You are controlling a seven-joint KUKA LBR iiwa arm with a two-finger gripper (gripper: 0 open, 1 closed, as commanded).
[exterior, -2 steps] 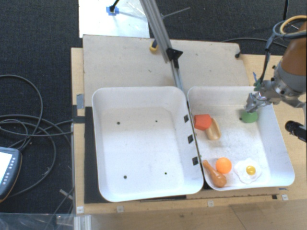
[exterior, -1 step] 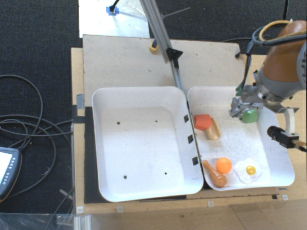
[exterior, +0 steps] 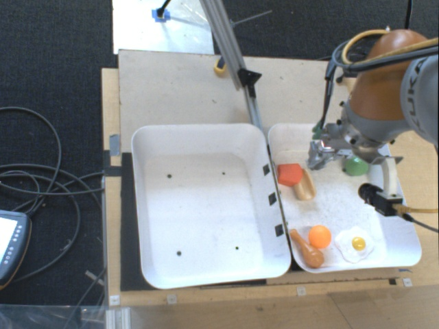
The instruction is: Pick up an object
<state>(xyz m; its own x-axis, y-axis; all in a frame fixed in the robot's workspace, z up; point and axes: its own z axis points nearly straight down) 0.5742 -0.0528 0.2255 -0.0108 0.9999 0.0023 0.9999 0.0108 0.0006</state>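
My gripper [exterior: 319, 155] hangs over the upper part of the right bin [exterior: 409, 247], reaching in from the right. A red block [exterior: 290, 174] lies just left of and below it, touching a tan bread-like piece [exterior: 304, 187]. A green object [exterior: 356, 165] sits right of the gripper, partly hidden by the wrist. Near the bin's front edge lie an orange ball [exterior: 319, 236], a carrot-shaped piece [exterior: 306, 249] and a fried egg toy [exterior: 355, 244]. Nothing shows in the gripper's grasp.
The left bin [exterior: 140, 184] stands beside the right one, divided from it by a shared rim. A grey slanted pole [exterior: 226, 36] crosses the bench at the back. Cables and a pendant [exterior: 10, 242] lie on the floor at far left.
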